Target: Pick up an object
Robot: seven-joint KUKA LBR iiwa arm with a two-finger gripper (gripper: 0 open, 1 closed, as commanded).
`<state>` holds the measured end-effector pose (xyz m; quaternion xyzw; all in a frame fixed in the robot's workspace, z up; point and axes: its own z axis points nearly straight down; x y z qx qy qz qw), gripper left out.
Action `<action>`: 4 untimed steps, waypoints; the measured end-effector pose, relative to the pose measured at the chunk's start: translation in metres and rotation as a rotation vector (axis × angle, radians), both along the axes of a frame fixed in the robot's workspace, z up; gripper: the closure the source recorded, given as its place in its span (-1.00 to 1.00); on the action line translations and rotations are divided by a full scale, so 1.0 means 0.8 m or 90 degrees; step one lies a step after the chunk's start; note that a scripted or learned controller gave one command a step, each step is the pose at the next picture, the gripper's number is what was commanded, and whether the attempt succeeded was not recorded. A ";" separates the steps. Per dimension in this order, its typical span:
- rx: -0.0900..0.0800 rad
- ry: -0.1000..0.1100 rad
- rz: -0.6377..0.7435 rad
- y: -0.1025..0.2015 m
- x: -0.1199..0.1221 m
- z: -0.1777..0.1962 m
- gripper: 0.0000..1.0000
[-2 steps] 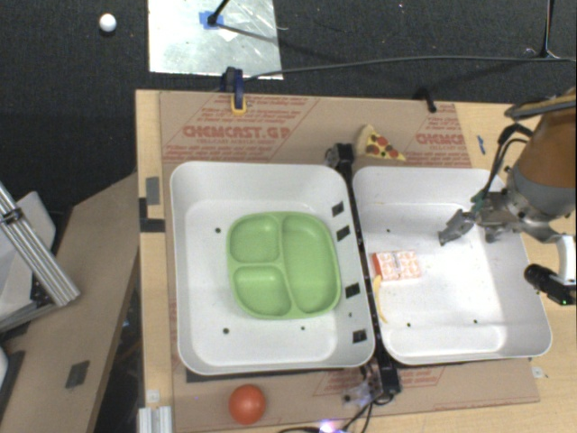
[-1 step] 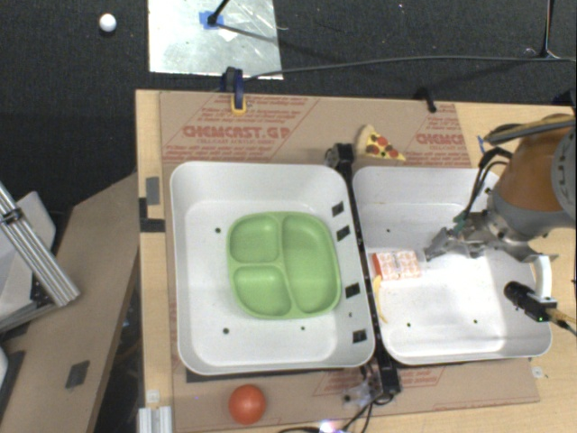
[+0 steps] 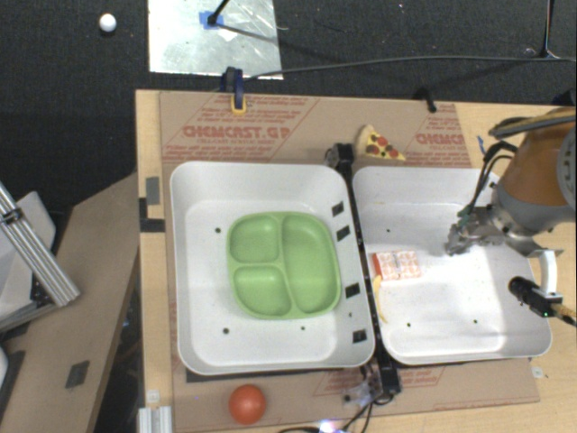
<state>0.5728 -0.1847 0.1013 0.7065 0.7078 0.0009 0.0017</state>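
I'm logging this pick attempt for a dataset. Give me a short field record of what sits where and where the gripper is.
left bin: holds a green divided plate, three compartments
right bin: holds a small red-and-white patterned packet near its left wall
gripper: over the right bin, to the right of the packet, apart from it
outside bins: pizza-slice toy on the board behind them; orange-red ball in front of the left bin
held object: none visible
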 end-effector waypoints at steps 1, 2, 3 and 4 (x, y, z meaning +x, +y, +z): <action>0.000 -0.001 0.002 0.006 0.004 0.056 1.00; 0.000 -0.002 0.002 0.008 -0.001 0.113 1.00; -0.001 -0.002 0.002 0.008 0.001 0.173 1.00; 0.001 0.001 0.004 0.061 -0.003 0.169 1.00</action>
